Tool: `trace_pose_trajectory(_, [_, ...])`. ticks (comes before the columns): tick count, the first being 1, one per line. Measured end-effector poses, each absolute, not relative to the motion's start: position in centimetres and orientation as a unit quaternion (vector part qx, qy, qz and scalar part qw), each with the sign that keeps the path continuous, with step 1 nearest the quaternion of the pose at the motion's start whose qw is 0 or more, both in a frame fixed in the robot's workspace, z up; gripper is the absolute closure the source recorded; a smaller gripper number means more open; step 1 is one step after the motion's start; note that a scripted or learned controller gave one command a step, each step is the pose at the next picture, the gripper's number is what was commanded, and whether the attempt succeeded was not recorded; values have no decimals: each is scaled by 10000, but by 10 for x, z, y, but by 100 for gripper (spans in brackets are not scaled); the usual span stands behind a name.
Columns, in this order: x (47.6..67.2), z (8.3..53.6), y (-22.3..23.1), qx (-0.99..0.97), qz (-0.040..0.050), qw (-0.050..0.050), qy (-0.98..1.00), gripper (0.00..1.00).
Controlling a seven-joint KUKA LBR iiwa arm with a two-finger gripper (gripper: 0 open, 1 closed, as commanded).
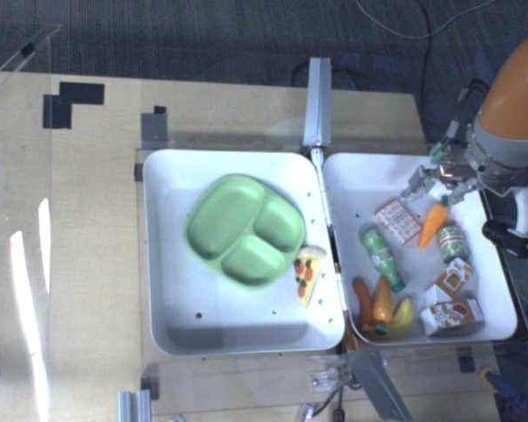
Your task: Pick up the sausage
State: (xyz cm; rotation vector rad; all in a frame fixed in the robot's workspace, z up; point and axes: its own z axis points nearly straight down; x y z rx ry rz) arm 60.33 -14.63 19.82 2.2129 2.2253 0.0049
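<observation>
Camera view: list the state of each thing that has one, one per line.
Gripper: above the right bin's far side, holding nothing visible.
Sausage: lying in the right bin, near corner, untouched.
Carrot: lying just below the gripper.
Green bottle: on its side.
Banana: lying beside the sausage.
Green plate: right way up in the left bin.
Pizza slice: lying flat by the plate.

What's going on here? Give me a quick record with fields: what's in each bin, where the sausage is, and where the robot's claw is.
left bin: green divided plate, pizza slice beside it
right bin: carrot, green bottle, can, cartons, banana
sausage: lower left corner of right bin, next to an orange item, not held
gripper: above the right bin's upper part, near the carrot
</observation>
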Motion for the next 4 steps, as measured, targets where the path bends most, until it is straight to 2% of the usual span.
trace_pose_trajectory(1, [529,114,-103,6297,13,14,7769,0])
trace_pose_trajectory(2, [493,90,-92,6655,56,84,7464,0])
trace_pose_trajectory(3, [505,185,2,6611,24,20,7503,0])
trace_pose_trajectory(4, [487,184,51,6340,13,8,7733,0])
